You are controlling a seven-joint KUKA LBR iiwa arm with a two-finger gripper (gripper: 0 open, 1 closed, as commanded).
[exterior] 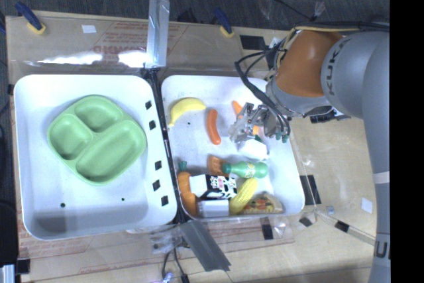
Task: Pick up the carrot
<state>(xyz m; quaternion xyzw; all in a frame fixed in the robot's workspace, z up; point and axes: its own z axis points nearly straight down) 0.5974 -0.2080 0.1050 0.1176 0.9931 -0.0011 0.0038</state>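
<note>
I see the gripper low in the right bin; I cannot tell its state. The carrot lies just to its left, the banana beyond.

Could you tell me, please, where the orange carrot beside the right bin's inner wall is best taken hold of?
Probably from straight above, at the green-topped end of the orange carrot: it lies along the white bin wall, with the black-and-white milk carton crowding its other end.

Even overhead light, soft focus, tape glare
</note>
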